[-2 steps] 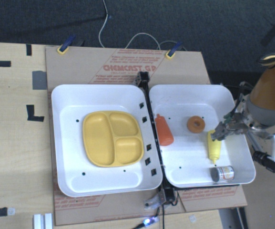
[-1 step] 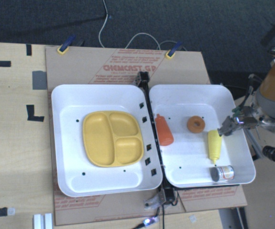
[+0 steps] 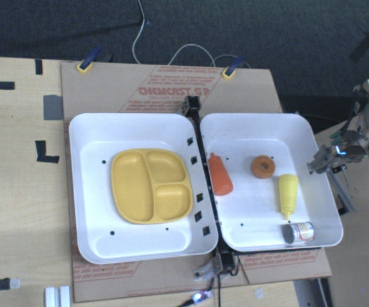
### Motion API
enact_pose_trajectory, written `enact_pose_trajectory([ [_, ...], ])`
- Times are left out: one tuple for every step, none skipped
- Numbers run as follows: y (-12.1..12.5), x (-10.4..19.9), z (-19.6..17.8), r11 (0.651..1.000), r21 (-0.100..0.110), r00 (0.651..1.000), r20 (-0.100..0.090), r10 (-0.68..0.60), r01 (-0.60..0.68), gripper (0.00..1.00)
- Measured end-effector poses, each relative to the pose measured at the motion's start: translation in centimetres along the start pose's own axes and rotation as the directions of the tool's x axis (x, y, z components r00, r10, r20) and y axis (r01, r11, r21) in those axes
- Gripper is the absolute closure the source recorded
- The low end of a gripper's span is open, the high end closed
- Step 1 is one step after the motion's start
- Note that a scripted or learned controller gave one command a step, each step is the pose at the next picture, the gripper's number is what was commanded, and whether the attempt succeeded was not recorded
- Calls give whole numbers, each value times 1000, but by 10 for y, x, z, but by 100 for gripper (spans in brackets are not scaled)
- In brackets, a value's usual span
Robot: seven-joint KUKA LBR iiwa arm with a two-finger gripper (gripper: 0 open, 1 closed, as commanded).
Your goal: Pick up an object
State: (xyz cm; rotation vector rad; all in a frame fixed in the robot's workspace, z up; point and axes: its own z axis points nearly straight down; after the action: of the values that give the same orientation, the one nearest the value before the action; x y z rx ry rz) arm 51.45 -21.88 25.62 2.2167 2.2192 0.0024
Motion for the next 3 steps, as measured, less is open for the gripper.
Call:
enact_pose_trajectory([
  [1, 0, -33, 1000, 3, 1000, -2, -1, 1, 100],
  [4, 51, -34, 1000, 5, 1000, -3, -4, 4, 100],
  [2, 98, -15, 1000, 7, 1000, -3, -4, 4, 100],
])
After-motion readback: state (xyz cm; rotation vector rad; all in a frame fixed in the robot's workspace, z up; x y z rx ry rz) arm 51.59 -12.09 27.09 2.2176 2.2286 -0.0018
